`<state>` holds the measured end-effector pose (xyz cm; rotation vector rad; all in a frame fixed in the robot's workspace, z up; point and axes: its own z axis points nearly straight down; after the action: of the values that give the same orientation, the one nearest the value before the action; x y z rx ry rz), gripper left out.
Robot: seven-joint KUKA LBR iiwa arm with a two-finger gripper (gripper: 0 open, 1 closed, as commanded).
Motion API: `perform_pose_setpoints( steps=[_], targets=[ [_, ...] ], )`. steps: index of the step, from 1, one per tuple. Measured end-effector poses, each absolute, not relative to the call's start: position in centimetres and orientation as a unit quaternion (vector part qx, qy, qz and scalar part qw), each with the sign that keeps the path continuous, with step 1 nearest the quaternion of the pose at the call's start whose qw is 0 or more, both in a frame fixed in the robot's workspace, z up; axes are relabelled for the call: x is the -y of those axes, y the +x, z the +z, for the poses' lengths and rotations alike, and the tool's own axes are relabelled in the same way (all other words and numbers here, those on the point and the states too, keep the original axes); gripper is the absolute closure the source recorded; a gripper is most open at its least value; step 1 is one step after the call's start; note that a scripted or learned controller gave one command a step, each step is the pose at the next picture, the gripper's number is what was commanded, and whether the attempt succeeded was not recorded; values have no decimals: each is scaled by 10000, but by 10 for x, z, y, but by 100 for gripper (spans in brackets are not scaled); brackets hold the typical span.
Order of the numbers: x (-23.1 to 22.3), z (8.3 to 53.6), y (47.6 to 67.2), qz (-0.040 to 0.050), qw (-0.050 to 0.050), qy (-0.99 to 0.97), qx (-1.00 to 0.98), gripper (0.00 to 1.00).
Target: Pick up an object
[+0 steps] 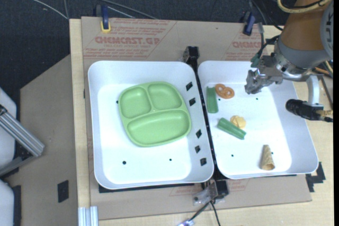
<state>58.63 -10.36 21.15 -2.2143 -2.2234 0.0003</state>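
The right bin (288, 135) holds several small items. An orange pretzel-like ring (225, 92) lies at its far left, with a green stick (212, 100) beside it. Near the middle lie a second green piece (231, 128) and a small yellow-orange lump (238, 121) touching it. A tan cone (266, 157) rests near the front edge. My gripper (255, 83) hangs over the bin's far part, just right of the orange ring, pointing down. Nothing shows between its fingertips.
The left bin (106, 161) carries a green three-compartment plate (154, 113). A black divider with clips (198, 114) runs between the bins. Blue clamps (105, 18) hold the board at the back. The arm's orange band (310, 13) looms over the bench's right rear corner.
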Motion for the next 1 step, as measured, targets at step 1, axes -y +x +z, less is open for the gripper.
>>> perform_pose_setpoints(
  steps=[1],
  targets=[
    [60, 214, 575, 2, 20, -7056, 7086, 100]
  ],
)
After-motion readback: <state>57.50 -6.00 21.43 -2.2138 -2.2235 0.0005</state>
